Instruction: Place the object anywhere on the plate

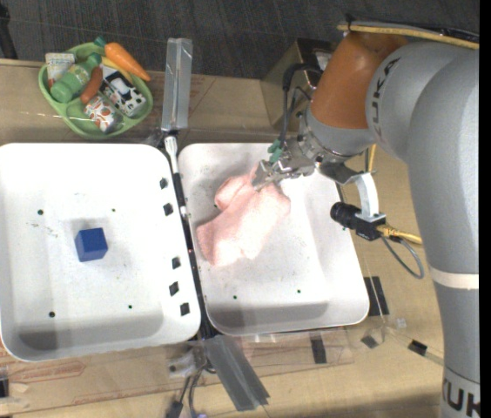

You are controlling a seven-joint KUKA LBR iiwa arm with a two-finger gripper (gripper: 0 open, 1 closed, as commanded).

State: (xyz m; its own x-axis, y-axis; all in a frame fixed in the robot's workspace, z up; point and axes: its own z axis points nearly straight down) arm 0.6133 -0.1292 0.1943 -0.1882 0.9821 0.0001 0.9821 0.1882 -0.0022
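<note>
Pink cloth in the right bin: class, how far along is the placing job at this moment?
Done: nothing yet; the pink cloth lies crumpled in the right bin. In hand: the gripper is at the cloth's upper edge; any grip is unclear. Left: lifting, carrying and setting it down. The blue cube sits in the left bin.
</note>
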